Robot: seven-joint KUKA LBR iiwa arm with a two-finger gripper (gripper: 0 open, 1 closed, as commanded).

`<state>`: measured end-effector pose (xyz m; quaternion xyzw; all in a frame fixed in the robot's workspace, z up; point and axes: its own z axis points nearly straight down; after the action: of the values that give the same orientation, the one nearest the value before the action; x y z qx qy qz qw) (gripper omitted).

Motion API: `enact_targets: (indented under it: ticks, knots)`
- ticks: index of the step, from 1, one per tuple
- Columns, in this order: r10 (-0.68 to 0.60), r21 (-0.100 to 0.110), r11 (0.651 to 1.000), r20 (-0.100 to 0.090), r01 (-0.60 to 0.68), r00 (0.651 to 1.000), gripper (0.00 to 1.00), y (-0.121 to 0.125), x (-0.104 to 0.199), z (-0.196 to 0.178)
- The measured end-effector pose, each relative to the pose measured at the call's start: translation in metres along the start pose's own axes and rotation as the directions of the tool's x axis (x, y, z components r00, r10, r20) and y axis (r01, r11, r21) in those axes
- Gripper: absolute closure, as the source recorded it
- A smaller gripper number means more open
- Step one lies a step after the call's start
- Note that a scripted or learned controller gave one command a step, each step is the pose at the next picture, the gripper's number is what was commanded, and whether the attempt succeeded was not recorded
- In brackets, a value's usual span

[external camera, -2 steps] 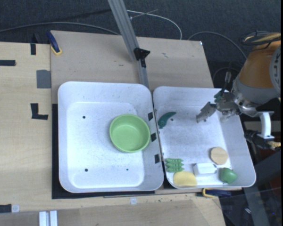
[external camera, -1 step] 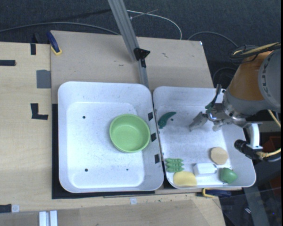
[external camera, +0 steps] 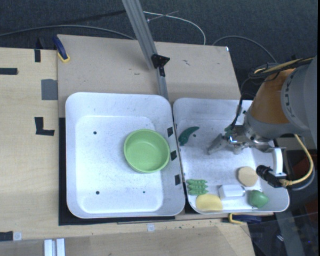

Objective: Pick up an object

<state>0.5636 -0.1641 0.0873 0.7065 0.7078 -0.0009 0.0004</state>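
A: where's my gripper (external camera: 216, 144) at?

B: Over the right bin (external camera: 202, 111), 2 fingers spread, nothing between them. I see the dark green piece (external camera: 188, 134) lying just left, apart. Green bowl (external camera: 146, 151) sits in the left bin (external camera: 90, 116).

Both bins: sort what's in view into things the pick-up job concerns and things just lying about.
Job:
gripper
right bin
dark green piece
green pod
yellow piece
white block
tan piece
green ball

Lying about:
left bin
green bowl
grey pole
blue clamp
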Motion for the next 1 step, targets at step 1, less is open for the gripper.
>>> enact_targets:
  ticks: [1]
  knots:
    - [-0.001,0.001,1.000,-0.002,0.001,1.000,1.00,-0.0001,0.0007,-0.0110]
